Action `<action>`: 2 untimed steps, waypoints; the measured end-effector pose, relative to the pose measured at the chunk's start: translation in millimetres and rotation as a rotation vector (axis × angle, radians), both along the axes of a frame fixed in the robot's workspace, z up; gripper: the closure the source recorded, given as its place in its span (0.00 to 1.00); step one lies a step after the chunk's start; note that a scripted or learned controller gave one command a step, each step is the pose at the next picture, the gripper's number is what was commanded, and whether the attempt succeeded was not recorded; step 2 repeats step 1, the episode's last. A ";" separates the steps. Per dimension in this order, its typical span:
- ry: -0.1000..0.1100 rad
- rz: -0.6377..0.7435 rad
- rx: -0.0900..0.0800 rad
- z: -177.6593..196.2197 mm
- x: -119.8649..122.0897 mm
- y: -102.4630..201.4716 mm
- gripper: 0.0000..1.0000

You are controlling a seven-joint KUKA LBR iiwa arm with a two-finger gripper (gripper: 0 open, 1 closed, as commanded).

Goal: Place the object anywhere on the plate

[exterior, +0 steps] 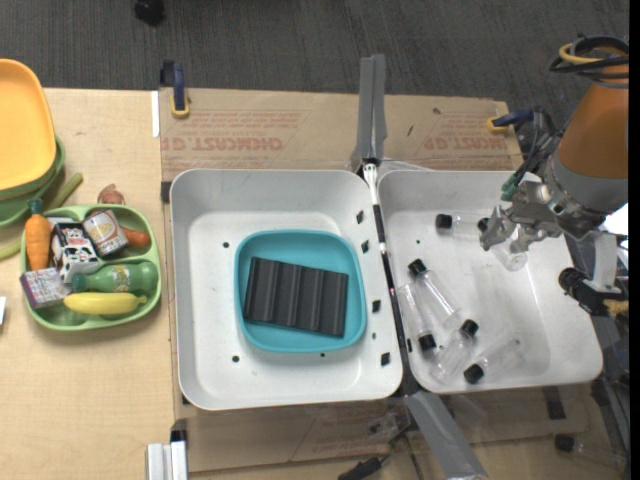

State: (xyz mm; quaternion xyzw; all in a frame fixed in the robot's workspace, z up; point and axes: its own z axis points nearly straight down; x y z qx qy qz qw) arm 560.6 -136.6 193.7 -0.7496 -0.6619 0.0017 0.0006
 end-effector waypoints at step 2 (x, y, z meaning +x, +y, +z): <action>0.000 0.000 0.000 0.1 0.0 -0.1 0.00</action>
